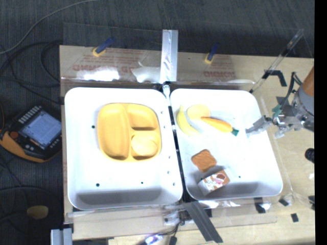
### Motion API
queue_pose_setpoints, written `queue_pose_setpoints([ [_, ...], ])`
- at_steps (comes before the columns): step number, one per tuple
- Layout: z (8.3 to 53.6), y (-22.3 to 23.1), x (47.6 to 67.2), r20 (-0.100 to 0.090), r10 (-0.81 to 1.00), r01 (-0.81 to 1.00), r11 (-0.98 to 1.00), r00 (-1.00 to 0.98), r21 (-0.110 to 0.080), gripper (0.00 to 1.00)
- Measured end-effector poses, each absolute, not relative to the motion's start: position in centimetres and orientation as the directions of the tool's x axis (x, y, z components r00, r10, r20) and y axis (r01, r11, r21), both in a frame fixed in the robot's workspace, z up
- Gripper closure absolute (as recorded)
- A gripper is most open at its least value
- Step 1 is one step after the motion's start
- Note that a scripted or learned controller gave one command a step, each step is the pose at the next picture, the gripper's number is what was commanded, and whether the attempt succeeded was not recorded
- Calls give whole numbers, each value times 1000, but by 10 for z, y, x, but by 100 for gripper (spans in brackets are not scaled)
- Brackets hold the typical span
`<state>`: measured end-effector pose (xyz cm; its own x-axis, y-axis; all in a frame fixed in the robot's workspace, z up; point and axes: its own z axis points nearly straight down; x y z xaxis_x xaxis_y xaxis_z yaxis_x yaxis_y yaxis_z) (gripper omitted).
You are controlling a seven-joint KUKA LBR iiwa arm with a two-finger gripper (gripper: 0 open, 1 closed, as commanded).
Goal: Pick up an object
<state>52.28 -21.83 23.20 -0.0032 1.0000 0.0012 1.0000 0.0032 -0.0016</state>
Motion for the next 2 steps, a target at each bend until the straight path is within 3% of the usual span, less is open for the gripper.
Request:
queue_pose_setpoints([
  [1, 191, -171, 616, -2, 981, 981, -195, 195, -3, 0],
  [2, 89, -174, 615, -2, 983, 983, -181, 181, 9, 0],
])
